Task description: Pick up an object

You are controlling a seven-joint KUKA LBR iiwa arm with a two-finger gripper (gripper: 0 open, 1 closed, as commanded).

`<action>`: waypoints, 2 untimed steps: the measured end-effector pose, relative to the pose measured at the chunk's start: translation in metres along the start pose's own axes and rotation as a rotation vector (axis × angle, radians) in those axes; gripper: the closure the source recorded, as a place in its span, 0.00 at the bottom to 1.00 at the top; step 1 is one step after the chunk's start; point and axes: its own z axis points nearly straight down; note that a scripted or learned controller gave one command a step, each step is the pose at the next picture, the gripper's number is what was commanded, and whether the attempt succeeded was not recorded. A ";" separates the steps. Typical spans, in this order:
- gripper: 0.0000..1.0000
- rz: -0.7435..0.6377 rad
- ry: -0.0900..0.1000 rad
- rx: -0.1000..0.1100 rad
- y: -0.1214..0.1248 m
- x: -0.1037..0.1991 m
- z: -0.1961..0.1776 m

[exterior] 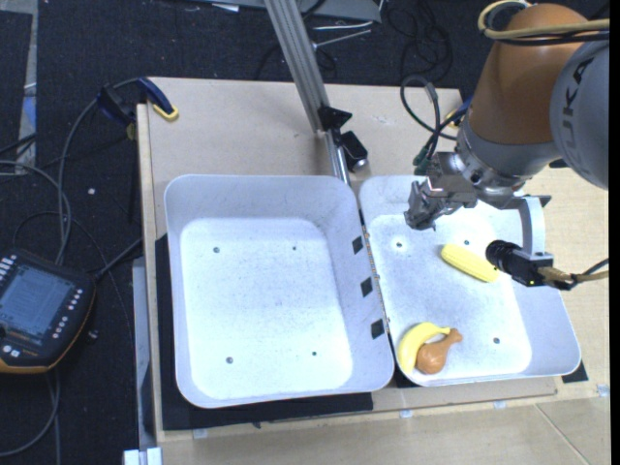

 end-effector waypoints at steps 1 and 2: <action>1.00 0.001 0.000 0.002 0.011 0.044 0.021; 1.00 0.000 0.000 0.000 0.016 0.089 0.022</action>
